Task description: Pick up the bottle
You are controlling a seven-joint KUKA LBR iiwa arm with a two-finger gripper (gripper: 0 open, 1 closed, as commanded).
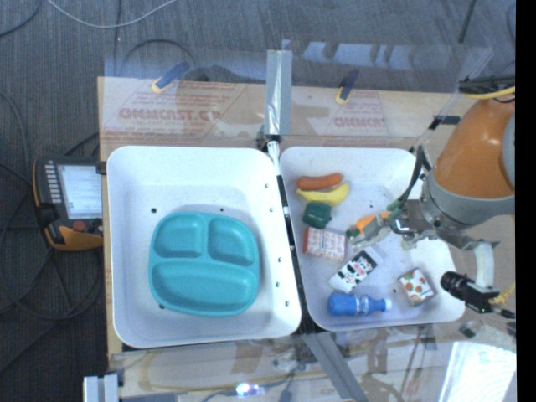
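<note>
Lying on its side near the front edge of the right bin (435, 162), the blue bottle (356, 306) points its white cap to the right. Just above it sits a black-and-white carton (354, 270), with a small patterned box (415, 286) off to its right. My gripper (378, 224) hangs higher up, apart from the bottle; how far it is open I cannot tell. A teal tray (203, 263) rests in the left bin (126, 249).

We count: two white bins (126, 224); one teal tray (203, 264); one blue bottle (356, 305); one banana (325, 194); one hotdog (320, 181); three small cartons (324, 243).
</note>
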